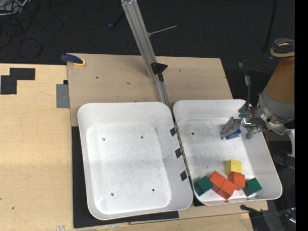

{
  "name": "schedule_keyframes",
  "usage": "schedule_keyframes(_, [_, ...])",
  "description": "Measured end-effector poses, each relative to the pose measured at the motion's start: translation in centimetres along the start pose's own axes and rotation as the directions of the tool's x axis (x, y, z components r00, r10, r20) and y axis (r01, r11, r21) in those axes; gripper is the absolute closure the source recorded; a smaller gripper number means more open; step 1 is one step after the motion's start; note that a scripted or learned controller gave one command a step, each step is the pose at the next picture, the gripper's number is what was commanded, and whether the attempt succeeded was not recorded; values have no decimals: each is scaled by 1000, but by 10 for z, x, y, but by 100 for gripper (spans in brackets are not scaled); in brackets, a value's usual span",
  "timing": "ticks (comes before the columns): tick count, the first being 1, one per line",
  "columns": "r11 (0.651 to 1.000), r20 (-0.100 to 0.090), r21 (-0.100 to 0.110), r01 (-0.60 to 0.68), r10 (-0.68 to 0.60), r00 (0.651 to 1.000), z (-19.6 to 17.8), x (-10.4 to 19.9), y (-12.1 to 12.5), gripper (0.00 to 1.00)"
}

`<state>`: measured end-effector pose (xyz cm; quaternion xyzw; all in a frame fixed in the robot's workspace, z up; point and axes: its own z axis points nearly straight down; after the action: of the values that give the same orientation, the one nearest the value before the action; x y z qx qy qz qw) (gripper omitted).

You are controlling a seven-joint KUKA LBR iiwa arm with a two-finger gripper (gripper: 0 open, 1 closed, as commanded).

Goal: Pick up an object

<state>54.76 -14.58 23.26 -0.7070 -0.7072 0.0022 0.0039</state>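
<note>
Blue block (233,134) between claw (239,128) fingers, gripped, above right bin (207,143) floor.

Pale wooden bench (29,138) against dark floor (72,23) with tangled cables (14,4).

Wooden bench (120,78) — two white bins (127,160) (211,119) side by side, touching.

You will find nothing to read here. No lettering, label, brand or number can be made out on the bins, the blocks, the bench or the arm.
</note>
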Motion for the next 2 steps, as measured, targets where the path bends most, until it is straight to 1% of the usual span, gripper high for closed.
schedule_keyframes(1, [1000, 1, -5, -2, 2, 1000, -3, -1, 1, 0])
schedule_keyframes(2, [1000, 0, 2, -1, 1, 1000, 59, -2, -8, 0])
